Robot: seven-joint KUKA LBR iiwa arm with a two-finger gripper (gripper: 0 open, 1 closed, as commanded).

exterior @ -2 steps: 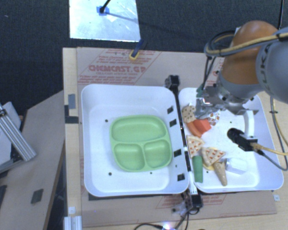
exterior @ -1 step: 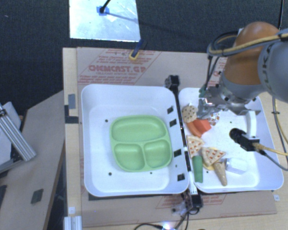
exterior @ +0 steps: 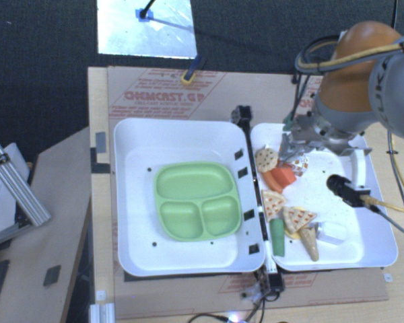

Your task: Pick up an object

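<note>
Grey arm over right bin (exterior: 384,237), end effector (exterior: 295,155) low above toy food.
Grip state: can't tell (wrist blocks it). Orange piece (exterior: 281,177) just beneath; green tray (exterior: 194,200) in left bin (exterior: 131,180).

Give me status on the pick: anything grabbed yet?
Done: the arm has reached into the right bin, with the gripper low over the red-orange piece and the round cracker. In hand: nothing visibly lifted; the grip itself is hidden. Left: secure and raise an item. The green tray sits in the left bin.
</note>
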